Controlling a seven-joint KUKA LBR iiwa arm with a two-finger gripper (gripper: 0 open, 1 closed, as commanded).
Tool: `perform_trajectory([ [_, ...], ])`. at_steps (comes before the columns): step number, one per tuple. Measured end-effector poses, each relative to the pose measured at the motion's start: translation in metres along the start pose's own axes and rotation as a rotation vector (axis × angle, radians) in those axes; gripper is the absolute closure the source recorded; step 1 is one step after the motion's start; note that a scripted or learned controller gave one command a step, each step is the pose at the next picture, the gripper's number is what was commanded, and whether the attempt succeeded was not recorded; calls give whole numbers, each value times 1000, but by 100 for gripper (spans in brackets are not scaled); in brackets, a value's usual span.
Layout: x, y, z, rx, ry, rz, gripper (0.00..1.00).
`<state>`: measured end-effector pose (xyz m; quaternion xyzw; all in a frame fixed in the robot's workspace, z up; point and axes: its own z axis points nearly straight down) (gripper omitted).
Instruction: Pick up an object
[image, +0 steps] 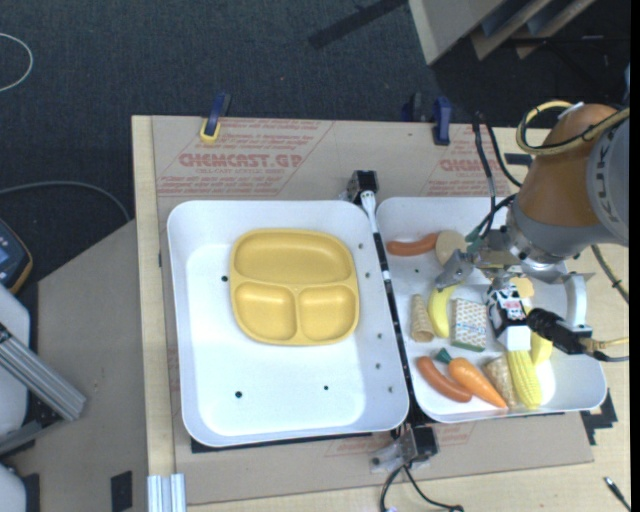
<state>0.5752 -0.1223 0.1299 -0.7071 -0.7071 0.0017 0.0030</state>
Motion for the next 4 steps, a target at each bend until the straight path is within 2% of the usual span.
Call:
perform_trajectory([
  [1, -1, 3, 29, -16, -5, 0, 0],
  [2, 0, 1, 23, -9, -3, 1, 100],
  [4, 0, 13, -89, -14, -4, -1, 100],
])
